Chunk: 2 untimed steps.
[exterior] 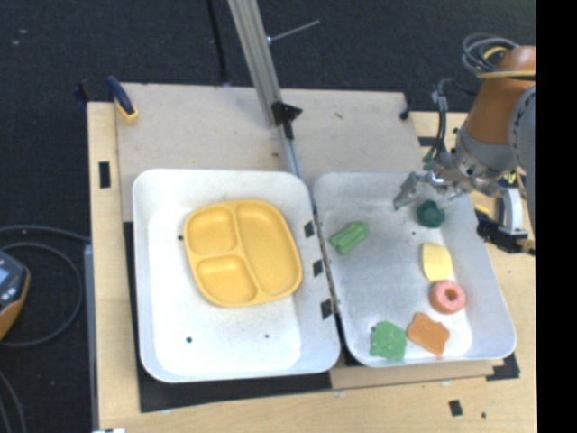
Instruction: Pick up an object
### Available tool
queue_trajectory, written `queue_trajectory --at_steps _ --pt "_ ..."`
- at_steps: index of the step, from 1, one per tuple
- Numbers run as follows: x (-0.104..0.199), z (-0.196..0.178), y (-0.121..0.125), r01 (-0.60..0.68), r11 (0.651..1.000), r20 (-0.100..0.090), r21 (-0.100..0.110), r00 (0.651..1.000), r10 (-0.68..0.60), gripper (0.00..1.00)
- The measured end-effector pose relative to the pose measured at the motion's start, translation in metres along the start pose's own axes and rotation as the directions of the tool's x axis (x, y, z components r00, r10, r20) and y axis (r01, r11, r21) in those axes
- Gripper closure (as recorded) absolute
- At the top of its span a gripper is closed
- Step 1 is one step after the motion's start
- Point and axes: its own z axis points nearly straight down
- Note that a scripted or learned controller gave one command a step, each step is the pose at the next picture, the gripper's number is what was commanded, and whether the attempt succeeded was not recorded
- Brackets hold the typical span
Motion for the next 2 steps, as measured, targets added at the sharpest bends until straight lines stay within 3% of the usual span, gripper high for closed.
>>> queue_trajectory --at_steps 1,2 --pt "-0.001 -0.008 0.0 0.003 1.0 0.002 0.0 1.0 -0.003 1.0" --pt "0.007 -0.065 -0.002 0.0 1.0 -0.005 0.007 1.0 0.0 1.0"
